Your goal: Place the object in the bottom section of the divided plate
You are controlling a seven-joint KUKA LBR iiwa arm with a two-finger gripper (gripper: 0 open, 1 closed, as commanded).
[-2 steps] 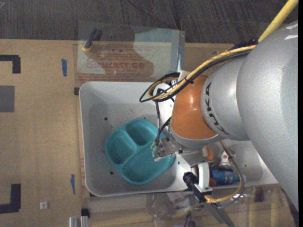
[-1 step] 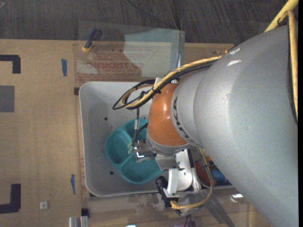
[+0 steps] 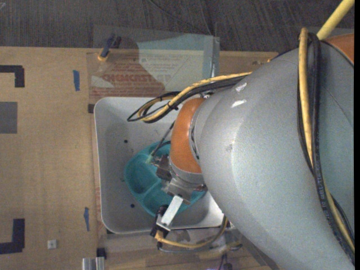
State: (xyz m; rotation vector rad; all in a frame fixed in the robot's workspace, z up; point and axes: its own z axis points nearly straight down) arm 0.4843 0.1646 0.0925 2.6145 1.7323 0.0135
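Note:
A teal divided plate point(image 3: 140, 176) lies in the white bin point(image 3: 109, 151), its left part showing with raised dividers. The grey arm with its orange band point(image 3: 183, 136) reaches down over the plate and covers the plate's right side. The wrist and its mount point(image 3: 177, 187) sit directly above the plate. The arm hides whatever object is under it.
A clear plastic sheet point(image 3: 163, 61) leans at the bin's far edge. Yellow and black cables point(image 3: 163, 103) loop across the bin's top. The brown bench point(image 3: 45, 151) with black corner marks and blue tape spreads to the left. The arm's big grey body point(image 3: 281, 162) covers the right.

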